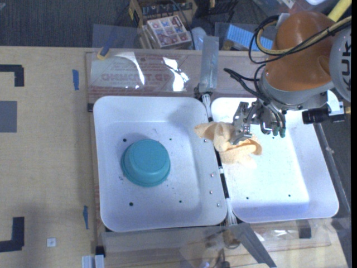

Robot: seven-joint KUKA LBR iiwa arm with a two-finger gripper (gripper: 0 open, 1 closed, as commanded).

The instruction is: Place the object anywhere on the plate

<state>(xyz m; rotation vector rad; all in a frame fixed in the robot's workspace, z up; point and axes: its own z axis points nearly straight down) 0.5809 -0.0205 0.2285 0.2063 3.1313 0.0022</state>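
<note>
Crumpled yellow-tan cloth [231, 143]: draped across the divider between the two bins, mostly inside the right white shallow bin [290, 202], one corner hanging over the edge of the left white shallow bin [111, 205]. Teal round plate [145, 162]: overturned-bowl look, resting left of centre in the left bin, well apart from the cloth. Grey arm with orange band [298, 43]: entering from the right, above the right bin's far end. Two-finger gripper [243, 133]: pointing down at the cloth's upper edge, fingers touching fabric; pinched on it or not, cannot tell. Tan bench top [44, 149]: left of the bins.
</note>
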